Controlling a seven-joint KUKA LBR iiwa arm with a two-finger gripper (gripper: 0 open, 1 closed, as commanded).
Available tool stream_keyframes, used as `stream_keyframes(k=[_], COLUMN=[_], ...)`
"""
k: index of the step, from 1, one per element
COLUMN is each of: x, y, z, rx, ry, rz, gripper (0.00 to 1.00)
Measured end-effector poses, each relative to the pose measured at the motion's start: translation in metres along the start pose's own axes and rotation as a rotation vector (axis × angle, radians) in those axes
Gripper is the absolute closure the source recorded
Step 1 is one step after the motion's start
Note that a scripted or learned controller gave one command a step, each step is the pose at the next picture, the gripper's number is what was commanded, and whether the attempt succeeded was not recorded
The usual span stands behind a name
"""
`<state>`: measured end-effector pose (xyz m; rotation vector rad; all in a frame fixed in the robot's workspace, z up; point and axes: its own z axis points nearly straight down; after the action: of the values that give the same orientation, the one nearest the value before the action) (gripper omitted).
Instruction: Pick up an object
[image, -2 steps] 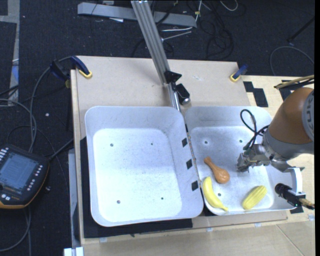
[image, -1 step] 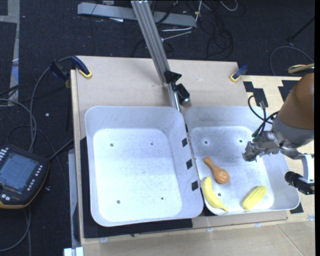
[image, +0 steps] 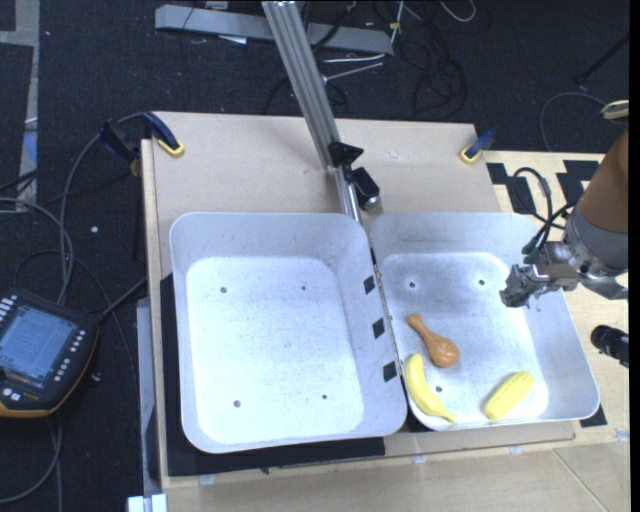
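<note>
The gripper (image: 519, 290) hung over the far right part of the right bin (image: 470, 268); whether its jaws were apart or together, I cannot tell. Nothing was seen between them. The objects lay well apart from it, near the front wall: a brown wooden-looking pestle shape (image: 434, 342), a smooth curved banana (image: 426, 390), and a ribbed yellow corn-like piece (image: 508, 394). In my judgement, the arm should descend straight above one object's thickest part, away from the neighbours. The left bin (image: 200, 240) was plain matte white.
</note>
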<state>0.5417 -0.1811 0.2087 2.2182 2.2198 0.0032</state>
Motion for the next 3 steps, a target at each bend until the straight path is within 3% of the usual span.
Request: stream_keyframes(k=[2,3], x=[0.107,0.161], y=[0.015,0.021], z=[0.004,-0.013], rx=[0.004,0.003], ry=[0.002,0.002], rz=[-0.005,-0.004], gripper=[1.00,1.00])
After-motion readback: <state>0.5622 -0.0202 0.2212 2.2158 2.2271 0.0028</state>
